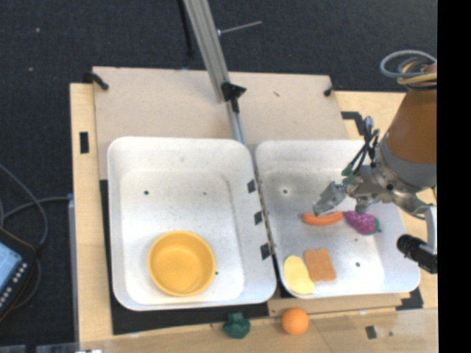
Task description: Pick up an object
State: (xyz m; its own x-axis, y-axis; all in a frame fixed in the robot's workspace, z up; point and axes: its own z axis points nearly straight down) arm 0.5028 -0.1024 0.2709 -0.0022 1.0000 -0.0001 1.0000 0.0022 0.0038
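In the right bin (294,164) lie an orange carrot-shaped piece (322,218), a purple object (361,221), a tan-orange block (320,265) and a pale yellow oval piece (296,273). My gripper (331,197) hangs over the right bin, its grey fingers just above the left part of the orange piece. Whether anything sits between the fingers is hidden from this angle. The arm's orange band (416,127) rises at the right edge.
A yellow bowl (181,262) sits in the left bin (147,168) near its front. An orange ball (294,321) and a green object (236,326) lie on the bench in front of the bins. A metal post (210,43) slants up behind the bins.
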